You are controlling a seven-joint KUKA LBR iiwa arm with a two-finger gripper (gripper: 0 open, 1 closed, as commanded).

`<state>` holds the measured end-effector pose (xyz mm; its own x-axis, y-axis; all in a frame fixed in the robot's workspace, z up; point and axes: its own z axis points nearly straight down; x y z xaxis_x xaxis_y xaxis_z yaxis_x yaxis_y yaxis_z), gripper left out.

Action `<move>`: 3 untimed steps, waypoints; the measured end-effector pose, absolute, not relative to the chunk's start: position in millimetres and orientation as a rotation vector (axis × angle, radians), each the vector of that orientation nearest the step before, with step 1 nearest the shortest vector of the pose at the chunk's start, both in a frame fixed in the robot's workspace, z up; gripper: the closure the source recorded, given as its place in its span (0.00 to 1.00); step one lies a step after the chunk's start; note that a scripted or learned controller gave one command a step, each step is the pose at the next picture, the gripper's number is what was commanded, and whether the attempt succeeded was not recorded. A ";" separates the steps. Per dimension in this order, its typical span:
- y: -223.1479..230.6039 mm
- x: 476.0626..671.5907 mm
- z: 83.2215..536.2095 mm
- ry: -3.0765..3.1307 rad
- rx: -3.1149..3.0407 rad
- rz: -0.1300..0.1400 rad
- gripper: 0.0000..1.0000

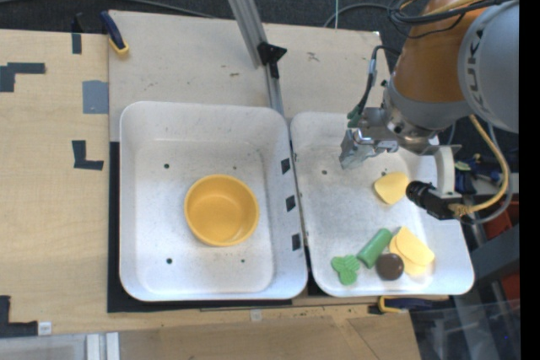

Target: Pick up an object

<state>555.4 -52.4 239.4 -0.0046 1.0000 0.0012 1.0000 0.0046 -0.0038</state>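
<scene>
My gripper (353, 149) hangs over the upper middle of the right bin (325, 206), on the grey arm with the orange band reaching in from the right. Nothing shows between its fingers. A yellow piece (391, 188) lies just right of and below the gripper. Near the bin's front edge sit a green cylinder (373, 248), a small green leafy piece (345, 268), a brown round object (389, 266) and another yellow piece (413, 249), clustered together. In the left bin (143, 181) a yellow bowl (221, 209) rests upright.
A slanted metal pole (245, 0) crosses the back of the bench above the divide between the bins. Cables loop behind the right bin. A black fitting on the arm (432, 201) hangs over the right bin's right side.
</scene>
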 end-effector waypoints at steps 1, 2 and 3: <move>-8.4 546.6 234.6 -2.225 -2.213 0.003 1.00; 39.4 528.5 221.1 -2.225 -2.212 0.004 1.00; 80.2 512.9 223.1 -2.226 -2.211 0.003 1.00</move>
